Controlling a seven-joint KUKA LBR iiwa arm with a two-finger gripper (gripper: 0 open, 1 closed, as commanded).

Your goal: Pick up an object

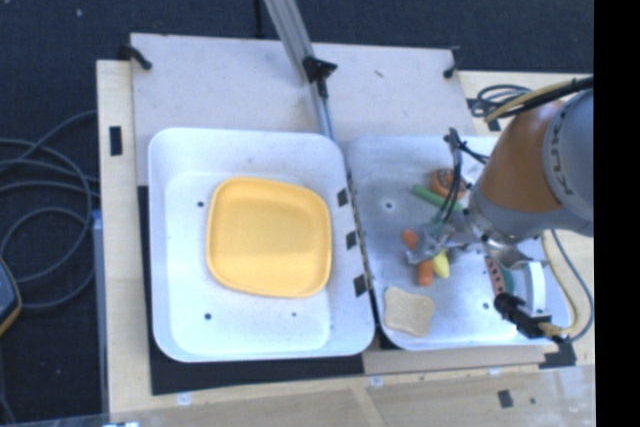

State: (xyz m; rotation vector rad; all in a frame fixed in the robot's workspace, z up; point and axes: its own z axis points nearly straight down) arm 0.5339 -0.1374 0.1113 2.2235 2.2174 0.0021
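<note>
Pale bench [240, 80] carries two white bins. Nearest in the right bin [385, 175], a tan bread slice [408, 311] lies by the front wall. Beyond it, the pincer [432, 250] hangs over small orange and yellow pieces [433, 267]; its grip cannot be judged. Left of that bin, a yellow plate [269, 237] rests in the left bin [180, 155].

No readable text, labels, brands or numbers were visible anywhere: nothing legible on the white bins [170, 215], the yellow plate [268, 237], the bench [230, 75] or the arm [530, 165]
</note>
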